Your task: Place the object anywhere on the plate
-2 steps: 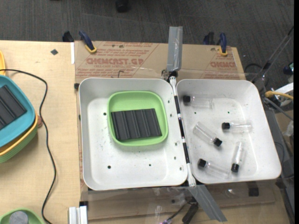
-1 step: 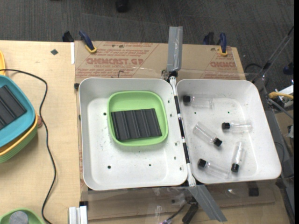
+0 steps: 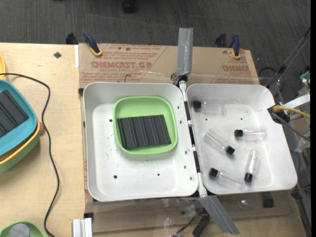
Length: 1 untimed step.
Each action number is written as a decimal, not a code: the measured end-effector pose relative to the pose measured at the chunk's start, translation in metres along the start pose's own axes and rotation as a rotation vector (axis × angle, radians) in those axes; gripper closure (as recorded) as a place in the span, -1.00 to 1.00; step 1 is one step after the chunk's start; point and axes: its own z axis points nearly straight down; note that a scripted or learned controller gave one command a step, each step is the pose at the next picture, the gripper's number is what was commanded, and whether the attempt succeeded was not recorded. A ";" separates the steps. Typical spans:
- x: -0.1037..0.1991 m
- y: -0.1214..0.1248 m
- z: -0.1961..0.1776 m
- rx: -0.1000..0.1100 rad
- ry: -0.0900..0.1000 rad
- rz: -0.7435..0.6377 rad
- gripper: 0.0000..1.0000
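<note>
We find the green plate in the left bin, toward that bin's 12 o'clock, with a dark ribbed insert lying across its floor. The candidate objects are clear vials with black caps, scattered in the right bin: one near centre with its long axis running from 10 to 4 o'clock, one at about 5 o'clock lying nearly upright in the picture, one along the near wall, one toward 2 o'clock, and a loose-looking cap at 11 o'clock. From any of these the plate lies at 9 o'clock, across the divider between bins. We cannot tell the state of the hand. The clear vial bodies blend into the white bin, so their outlines and exact count are uncertain. No vial rests on the plate yet.
</note>
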 end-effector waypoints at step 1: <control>-0.017 0.029 -0.004 0.000 0.000 0.003 -1.00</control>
